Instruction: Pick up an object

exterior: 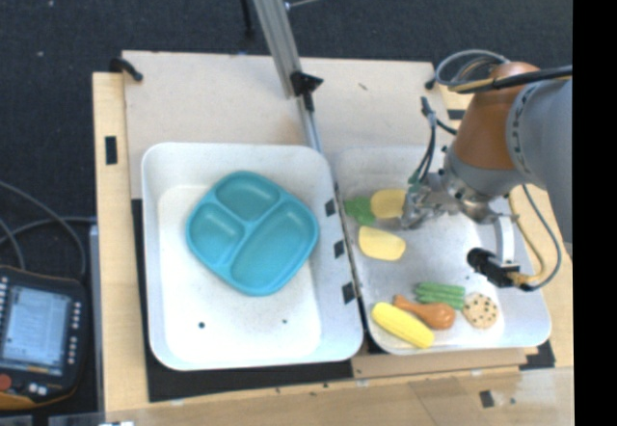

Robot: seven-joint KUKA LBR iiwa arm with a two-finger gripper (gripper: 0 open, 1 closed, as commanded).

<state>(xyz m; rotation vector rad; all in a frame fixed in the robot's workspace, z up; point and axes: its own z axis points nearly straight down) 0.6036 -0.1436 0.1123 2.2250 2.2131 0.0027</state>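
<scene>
Pincer (413, 210): we see it low in the right bin (525, 313), touching the yellow piece (388, 203); grip we cannot tell.
Landmark: we take the teal tray (253, 231), left bin.
Corn (402, 324): right of tray, lower.

The arm (535, 125) is a thick cylindrical body in matte grey, with a broad orange band (482, 130) encircling it above the wrist. Black and grey cables (463, 67) loop over the top of the orange section, and further black cabling runs down along the wrist to a small black fitting (492, 267). The pincer (416, 210) assembly below the band is metallic grey.
</scene>
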